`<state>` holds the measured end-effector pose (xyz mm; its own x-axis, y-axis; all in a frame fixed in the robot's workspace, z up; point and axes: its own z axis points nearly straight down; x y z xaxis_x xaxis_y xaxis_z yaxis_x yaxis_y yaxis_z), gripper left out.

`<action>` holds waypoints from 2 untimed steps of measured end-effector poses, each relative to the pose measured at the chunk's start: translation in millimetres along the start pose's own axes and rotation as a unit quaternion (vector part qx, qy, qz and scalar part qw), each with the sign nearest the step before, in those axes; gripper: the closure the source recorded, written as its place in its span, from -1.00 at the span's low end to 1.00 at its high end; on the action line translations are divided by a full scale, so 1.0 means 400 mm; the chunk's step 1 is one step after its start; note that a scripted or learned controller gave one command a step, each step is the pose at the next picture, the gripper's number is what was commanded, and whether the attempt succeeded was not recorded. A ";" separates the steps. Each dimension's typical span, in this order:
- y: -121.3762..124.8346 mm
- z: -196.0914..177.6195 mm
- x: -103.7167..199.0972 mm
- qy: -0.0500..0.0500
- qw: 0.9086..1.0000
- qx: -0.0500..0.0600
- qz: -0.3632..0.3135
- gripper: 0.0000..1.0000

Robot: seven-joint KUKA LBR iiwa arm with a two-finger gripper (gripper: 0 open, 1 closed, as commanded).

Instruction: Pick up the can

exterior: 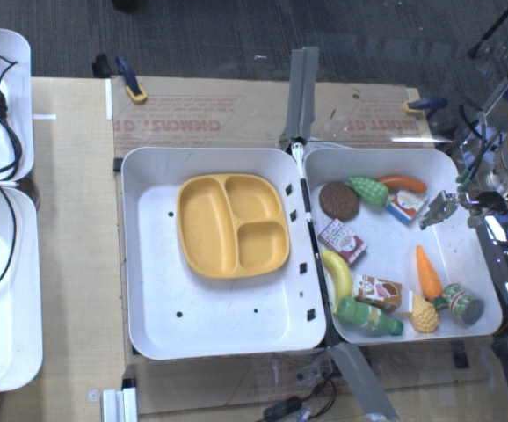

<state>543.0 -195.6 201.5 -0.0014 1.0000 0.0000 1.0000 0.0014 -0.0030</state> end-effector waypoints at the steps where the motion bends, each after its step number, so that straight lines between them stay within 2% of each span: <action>1: -0.127 0.278 0.116 0.001 0.991 0.001 0.134 -1.00; 2: -0.162 0.277 -0.019 0.003 0.996 0.000 0.087 -1.00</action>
<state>477.9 -203.4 91.0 0.1724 0.9850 0.0050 0.9850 -0.1724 -0.0037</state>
